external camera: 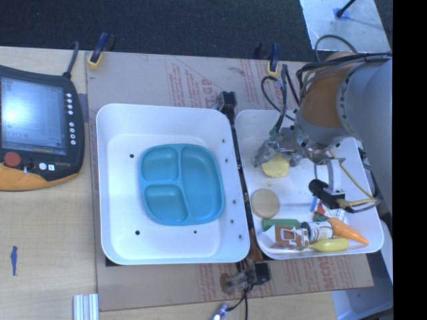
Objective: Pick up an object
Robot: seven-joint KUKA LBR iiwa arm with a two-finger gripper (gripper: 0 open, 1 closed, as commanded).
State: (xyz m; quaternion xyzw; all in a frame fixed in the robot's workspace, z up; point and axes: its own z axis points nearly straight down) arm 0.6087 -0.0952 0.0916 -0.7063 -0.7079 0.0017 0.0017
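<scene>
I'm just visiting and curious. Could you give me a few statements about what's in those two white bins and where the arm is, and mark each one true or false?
1. A blue divided plate lies in the left bin. True.
2. The arm's gripper is over the left bin. False: it is over the right bin, near its far end.
3. A pale yellow piece lies just below the gripper in the right bin. True.
4. The carrot lies on the blue plate. False: it lies in the right bin, near its front right corner.
5. A round tan disc lies in the right bin. True.
</scene>
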